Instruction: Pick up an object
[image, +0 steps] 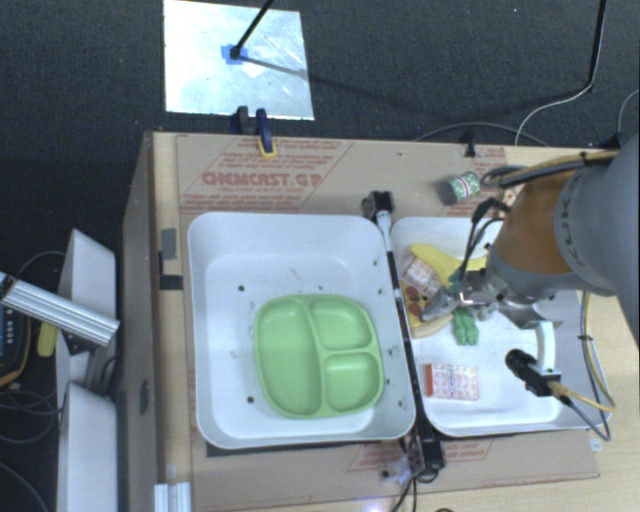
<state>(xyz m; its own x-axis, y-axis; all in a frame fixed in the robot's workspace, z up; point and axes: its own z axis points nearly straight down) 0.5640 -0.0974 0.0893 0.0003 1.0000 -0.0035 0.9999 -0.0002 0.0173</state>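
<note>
The right white bin (500, 415) holds several small items. A yellow banana-like toy (433, 260) lies at its upper left, with a clear packet of red and white pieces (419, 287) beside it. A small green toy (466, 328) lies in the middle, and a flat red-and-white patterned pack (452, 381) lies nearer the front. My gripper (453, 299) is low in this bin, between the yellow toy and the green toy, right against the packet. The wrist hides what lies directly beneath it.
The left white bin (230, 250) holds a light green divided plate (318, 355). A small green can (462, 186) lies on the bench behind the right bin. Cables run along the right side, and a black fitting (527, 370) hangs over the right bin's front.
</note>
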